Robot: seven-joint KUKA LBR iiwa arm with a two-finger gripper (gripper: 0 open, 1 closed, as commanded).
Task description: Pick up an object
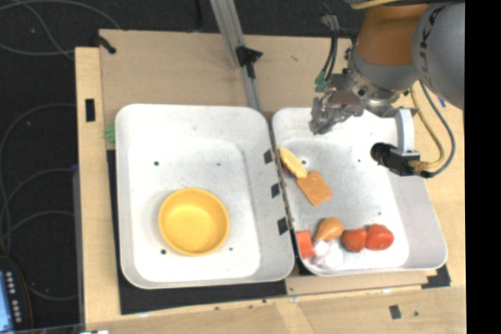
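My gripper [322,121] hangs over the far left corner of the right bin [407,192], with nothing visible between its fingers. Below it, near the bin's left wall, lie a yellow piece [293,163] and an orange-brown wedge [315,188], touching each other. Along the bin's front edge sit a tan rounded item [328,229], a red tomato-like object [379,237] with a smaller red piece [355,239] beside it, a white object [330,256] and an orange-red block [304,244].
The left bin [188,145] holds a yellow bowl [193,220] near its front. A metal pole [227,16] slants up from between the bins. A black fitting [389,157] on the arm's cable hangs over the right bin.
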